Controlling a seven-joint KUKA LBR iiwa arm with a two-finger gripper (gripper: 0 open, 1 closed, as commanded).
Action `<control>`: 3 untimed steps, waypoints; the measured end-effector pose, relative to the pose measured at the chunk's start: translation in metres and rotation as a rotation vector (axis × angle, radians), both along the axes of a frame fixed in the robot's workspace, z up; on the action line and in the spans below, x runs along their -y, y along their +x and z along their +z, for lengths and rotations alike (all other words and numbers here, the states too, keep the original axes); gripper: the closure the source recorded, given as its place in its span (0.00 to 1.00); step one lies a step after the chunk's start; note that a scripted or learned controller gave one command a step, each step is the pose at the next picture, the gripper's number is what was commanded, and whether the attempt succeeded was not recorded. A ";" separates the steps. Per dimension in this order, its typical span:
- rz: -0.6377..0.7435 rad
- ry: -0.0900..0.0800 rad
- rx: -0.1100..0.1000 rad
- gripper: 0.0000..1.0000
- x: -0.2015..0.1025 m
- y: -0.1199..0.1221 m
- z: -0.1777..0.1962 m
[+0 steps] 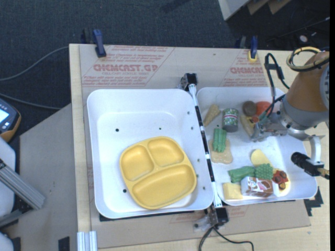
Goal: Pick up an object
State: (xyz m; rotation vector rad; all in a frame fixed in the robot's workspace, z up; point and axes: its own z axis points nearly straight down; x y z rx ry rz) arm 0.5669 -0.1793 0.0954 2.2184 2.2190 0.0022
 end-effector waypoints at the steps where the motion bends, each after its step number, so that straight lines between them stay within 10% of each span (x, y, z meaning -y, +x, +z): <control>1: 0.000 0.000 -0.001 0.00 0.000 0.000 -0.001; 2: -0.005 0.005 -0.011 0.00 -0.007 -0.092 0.005; 3: -0.001 0.001 -0.001 1.00 -0.007 -0.087 0.015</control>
